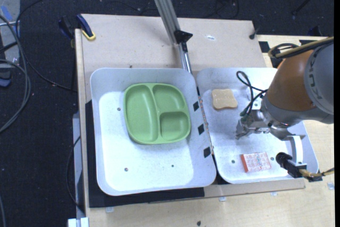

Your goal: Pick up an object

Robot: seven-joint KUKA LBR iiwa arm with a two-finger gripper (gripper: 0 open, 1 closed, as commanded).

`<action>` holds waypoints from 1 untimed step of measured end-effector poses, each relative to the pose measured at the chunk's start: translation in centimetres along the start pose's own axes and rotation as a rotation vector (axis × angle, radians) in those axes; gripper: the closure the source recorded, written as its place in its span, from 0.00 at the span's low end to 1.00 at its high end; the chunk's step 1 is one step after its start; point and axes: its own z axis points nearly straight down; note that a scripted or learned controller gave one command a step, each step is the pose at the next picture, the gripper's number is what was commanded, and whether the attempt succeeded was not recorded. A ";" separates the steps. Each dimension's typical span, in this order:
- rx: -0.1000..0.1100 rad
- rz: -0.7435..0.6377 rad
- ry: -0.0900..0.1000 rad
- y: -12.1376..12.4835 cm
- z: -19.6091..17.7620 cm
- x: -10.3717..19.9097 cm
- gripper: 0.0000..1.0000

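A tan slice of toast (224, 99) lies near the back of the right bin (228, 167). A small red and white packet (255, 161) lies near that bin's front edge. My gripper (244, 130) hangs low over the right bin's floor, between the toast and the packet, a little left of the packet and touching neither. Nothing shows between its tips. The arm's grey body and orange band cover the bin's right side.
The left bin (111, 167) holds a green divided plate (158, 112) with three compartments. Black clips sit on the seam between the bins. A slanted metal pole (164, 2) rises behind the bins. A black cable loops beside the toast.
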 end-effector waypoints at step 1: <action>-0.005 -0.005 -0.001 1.0 -5.4 0.5 1.00</action>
